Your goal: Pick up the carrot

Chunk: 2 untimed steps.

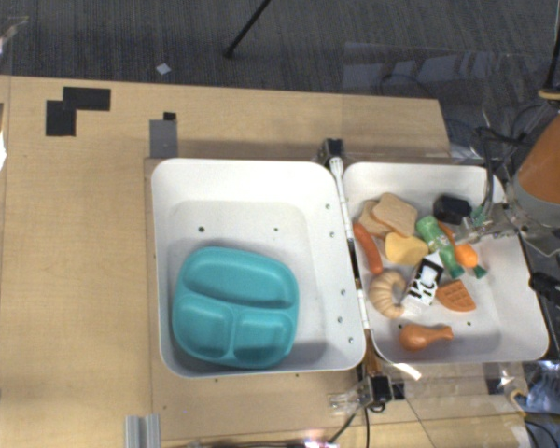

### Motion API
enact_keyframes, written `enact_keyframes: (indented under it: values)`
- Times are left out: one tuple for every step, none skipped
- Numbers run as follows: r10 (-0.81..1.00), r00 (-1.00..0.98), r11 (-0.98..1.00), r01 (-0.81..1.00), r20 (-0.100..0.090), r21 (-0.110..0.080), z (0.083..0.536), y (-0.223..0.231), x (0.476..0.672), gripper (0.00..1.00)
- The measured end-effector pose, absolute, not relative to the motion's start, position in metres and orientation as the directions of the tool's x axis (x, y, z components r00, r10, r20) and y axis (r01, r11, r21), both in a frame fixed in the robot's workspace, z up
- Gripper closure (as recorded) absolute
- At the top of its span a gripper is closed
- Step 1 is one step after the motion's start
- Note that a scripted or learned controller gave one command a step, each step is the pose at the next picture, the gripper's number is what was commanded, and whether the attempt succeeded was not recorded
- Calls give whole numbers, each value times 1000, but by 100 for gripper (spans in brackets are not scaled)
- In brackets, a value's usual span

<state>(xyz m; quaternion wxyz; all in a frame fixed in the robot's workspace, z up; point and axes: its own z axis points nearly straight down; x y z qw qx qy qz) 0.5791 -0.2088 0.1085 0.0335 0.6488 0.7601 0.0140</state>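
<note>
Just below the end effector (483,220) lies the carrot (466,255)

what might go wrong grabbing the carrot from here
1. The carrot lies packed among other toy food in the right bin; the green bottle touches it, so the fingers could catch or nudge that instead.
2. The gripper sits at the carrot's upper end, not its middle, so a close here may slip off.
3. The orange slice lies just below and could be shoved.
</note>
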Motion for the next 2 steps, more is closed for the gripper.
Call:
enact_keyframes:
  values:
    - [814, -578, 580, 814, -53, 30, 106, -214, 589, 100]
    - [694, -716, 720, 693, -73, 38, 110, -209, 561, 100]
